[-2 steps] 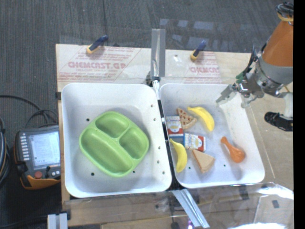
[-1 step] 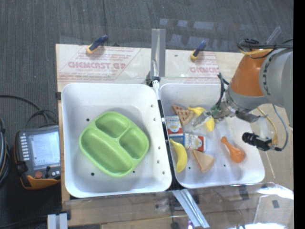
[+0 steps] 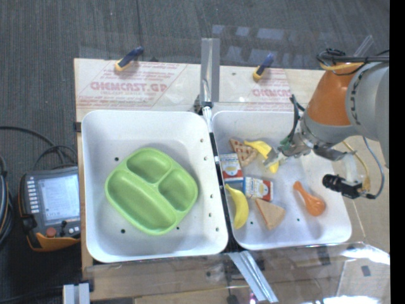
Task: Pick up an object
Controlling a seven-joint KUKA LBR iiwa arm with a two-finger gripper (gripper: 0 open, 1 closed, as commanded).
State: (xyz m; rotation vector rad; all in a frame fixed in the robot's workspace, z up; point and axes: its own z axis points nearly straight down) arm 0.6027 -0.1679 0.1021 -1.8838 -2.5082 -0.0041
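The right bin (image 3: 329, 233) holds several toy foods: a brown waffle wedge (image 3: 241, 149), a yellow piece (image 3: 259, 147), a small carton (image 3: 230, 166), a banana (image 3: 238, 206), a red and white box (image 3: 258, 188), a tan sandwich wedge (image 3: 271, 215) and an orange drumstick-like piece (image 3: 309, 199). My gripper (image 3: 283, 152) hangs low in the upper middle of this bin, just right of the yellow piece. A small yellow bit (image 3: 273, 166) shows right below its tip. The grey and orange arm (image 3: 335, 103) reaches in from the right.
The left bin (image 3: 101, 132) carries a green divided plate (image 3: 152, 190). A metal post (image 3: 209, 68) stands between the bins at the back. Two clamps (image 3: 128, 58) (image 3: 262, 66) sit on the board behind. A teach pendant (image 3: 50, 204) lies left of the bench.
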